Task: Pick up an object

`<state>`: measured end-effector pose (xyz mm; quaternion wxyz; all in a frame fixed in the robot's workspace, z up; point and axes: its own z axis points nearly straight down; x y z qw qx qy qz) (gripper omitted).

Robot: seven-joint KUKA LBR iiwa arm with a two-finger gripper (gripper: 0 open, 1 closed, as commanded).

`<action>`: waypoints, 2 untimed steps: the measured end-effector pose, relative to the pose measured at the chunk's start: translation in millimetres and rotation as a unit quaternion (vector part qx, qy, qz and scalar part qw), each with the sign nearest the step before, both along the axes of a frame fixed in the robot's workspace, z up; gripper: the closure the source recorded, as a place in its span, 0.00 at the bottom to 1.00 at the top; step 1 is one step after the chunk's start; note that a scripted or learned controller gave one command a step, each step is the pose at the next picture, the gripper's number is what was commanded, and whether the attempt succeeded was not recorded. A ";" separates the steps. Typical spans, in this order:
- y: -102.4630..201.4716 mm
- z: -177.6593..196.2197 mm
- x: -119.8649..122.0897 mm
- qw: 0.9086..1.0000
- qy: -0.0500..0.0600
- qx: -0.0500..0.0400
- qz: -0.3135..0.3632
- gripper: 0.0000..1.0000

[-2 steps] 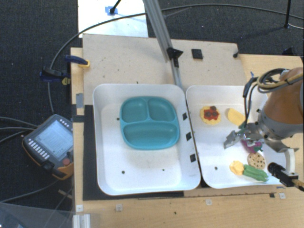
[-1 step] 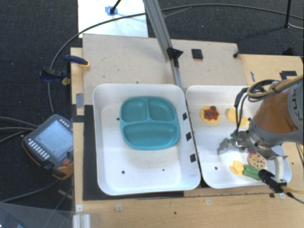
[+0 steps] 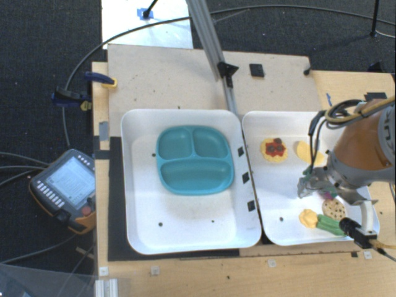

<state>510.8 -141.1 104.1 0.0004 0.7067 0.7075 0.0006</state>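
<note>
Clutter is the main hazard: the gripper (image 3: pixel 311 186) hangs low inside the right bin (image 3: pixel 272 228), with several small things packed close around it. Whether the fingers are spread or pressed together I cannot tell, since the wrist and its cabling cover them; nothing shows between them.

Just below and to the right of the fingers lies a speckled cookie (image 3: pixel 334 208). Below the fingers sits a yellow piece (image 3: pixel 308 218), touching a green piece (image 3: pixel 331 225) that runs off toward the bin's lower right corner. Above and to the left of the fingers rests a small pizza-like disc (image 3: pixel 275 150), and above them a pale yellow lump (image 3: pixel 302 151), partly hidden by the arm.

A descent here could land between these toys and close on bare bin floor, or nudge the cookie into the yellow piece and scatter both. A grip on the cookie's flat edge would likely slip. The teal divided plate (image 3: pixel 195 161) in the left bin (image 3: pixel 142 184) lies well apart to the left and poses no risk.
</note>
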 end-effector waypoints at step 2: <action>-2.2 95.2 -11.4 1.000 -0.002 -0.001 0.001 1.00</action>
